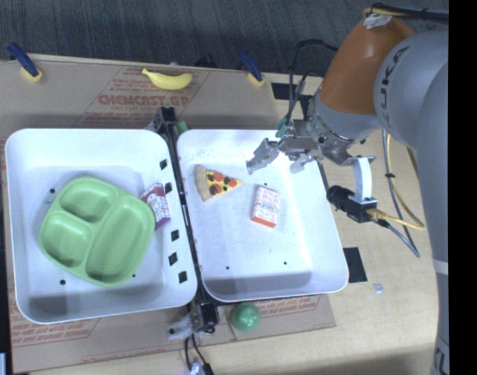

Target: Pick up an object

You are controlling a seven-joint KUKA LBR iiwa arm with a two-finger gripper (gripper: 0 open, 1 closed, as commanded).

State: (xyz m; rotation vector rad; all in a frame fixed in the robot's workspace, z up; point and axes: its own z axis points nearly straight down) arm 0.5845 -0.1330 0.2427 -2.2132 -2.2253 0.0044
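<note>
Two shallow white bins sit side by side on a cardboard sheet atop the bench. The left bin [19, 209] fills the left half of the frame; the right bin [317, 248] sits centre-right, its rim touching the other's along a black divider.

Left bin: a green sectioned plate [96, 229] lies flat, centre-left. Just beside its right edge, near the divider, lies a small dark-red wrapped packet [156, 204].

Right bin: a toy pizza slice [215, 183] lies in the upper-left part, point toward the right. A small orange-and-white box [265, 207] lies flat near the bin's centre, right of and below the slice, apart from it.

The arm [395, 61] enters from the upper right, orange band above the wrist. The gripper [281, 156] hangs over the upper part of the right bin, above the box and to the right of the slice. Its two grey fingers are spread apart, one toward the slice and one toward the bin's right wall, with nothing between them.

Outside the bins: a yellow toy banana [168, 77] on the cardboard at top centre; a green ball [244, 316] just below the right bin's near rim; blue clamps [23, 59] at the cardboard's upper corners.
</note>
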